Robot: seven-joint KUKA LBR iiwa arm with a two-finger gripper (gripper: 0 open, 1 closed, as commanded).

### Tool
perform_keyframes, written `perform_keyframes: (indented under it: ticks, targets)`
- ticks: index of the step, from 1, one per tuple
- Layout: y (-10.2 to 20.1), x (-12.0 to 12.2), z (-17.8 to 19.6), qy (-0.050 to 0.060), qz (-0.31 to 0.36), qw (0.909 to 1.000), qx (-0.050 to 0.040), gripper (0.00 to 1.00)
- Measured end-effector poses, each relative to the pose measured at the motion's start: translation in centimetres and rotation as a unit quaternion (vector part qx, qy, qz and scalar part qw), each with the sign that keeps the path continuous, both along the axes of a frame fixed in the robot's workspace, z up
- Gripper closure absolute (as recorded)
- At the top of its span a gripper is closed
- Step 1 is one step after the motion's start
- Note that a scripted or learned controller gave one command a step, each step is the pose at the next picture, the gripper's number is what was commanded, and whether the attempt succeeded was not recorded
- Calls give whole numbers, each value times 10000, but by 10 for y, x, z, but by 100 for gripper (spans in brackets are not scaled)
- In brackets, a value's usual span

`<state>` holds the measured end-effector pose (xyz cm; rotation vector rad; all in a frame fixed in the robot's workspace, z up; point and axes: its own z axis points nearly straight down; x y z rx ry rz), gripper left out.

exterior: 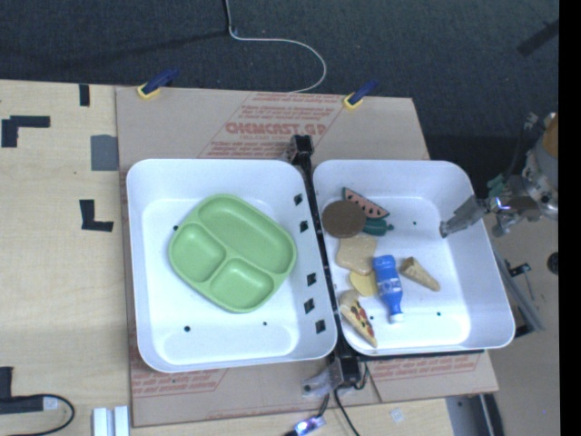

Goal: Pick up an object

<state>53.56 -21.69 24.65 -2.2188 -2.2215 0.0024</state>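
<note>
So far you had nothing picked: the gripper (458,218) hung at the right bin's (454,334) right rim, carrying nothing, its opening impossible to judge. The blue bottle (388,285) and other toy foods lay untouched toward that bin's left side.

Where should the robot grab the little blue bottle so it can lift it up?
Probably around the middle of the blue bottle, coming straight down from above. It lies flat, lengthwise up and down the right bin, so fingers can close across its narrow width, though food pieces crowd its left side.
</note>
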Motion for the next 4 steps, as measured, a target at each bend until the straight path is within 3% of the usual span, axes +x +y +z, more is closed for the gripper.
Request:
perform_keyframes:
  ticks: [1, 2, 3, 4]
  targets:
    - [50, -51, 148, -73, 20, 10000, -14, 0]
    - [50, -51, 149, 1, 11, 10000, -7, 100]
    - [80, -51, 259, -66, 23, 10000, -15, 100]
    - [27, -50, 176, 32, -32, 10000, -2, 100]
